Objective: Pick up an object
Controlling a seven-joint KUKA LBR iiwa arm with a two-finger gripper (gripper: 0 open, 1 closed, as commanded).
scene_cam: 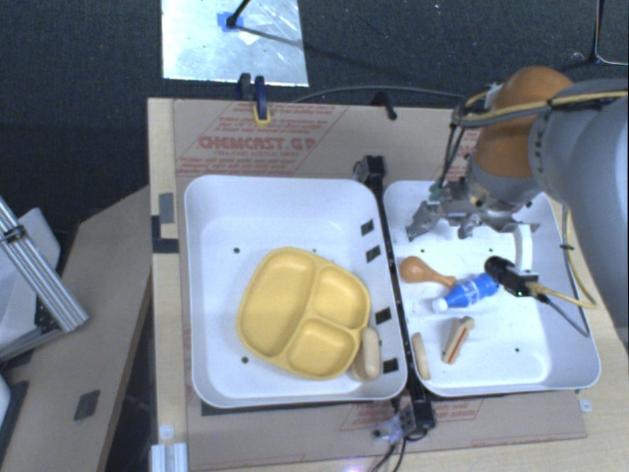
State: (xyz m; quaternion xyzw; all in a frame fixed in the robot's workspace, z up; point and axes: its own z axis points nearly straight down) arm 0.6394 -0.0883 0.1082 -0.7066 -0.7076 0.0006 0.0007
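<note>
**Desk:** Step in hand?

**Photographer:** Approach, by the look of it. Nothing lifted yet from either bin on the bench (167, 313).

**Desk:** State of the hand (444, 226)?

**Photographer:** Released. Spread apart, grasping nothing, poised over the far end of the right bin (575, 357).

**Desk:** And within reach?

**Photographer:** Nearest, just below the hand: a tan drumstick toy (425, 270). Beside that, a blue bottle (467, 291) lying flat, touching or nearly touching the drumstick's thin end. Nearer the front wall, a hot dog toy (455, 339). Over in the left bin (216, 264), well apart, a yellow divided tray (303, 311).

**Desk:** Called for next?

**Photographer:** Probably a short drop onto the drumstick or the bottle, then a close around one alone. Worth keeping clear of the centre wall. Crowded there, so some risk of nudging the neighbour and coming up empty.
</note>
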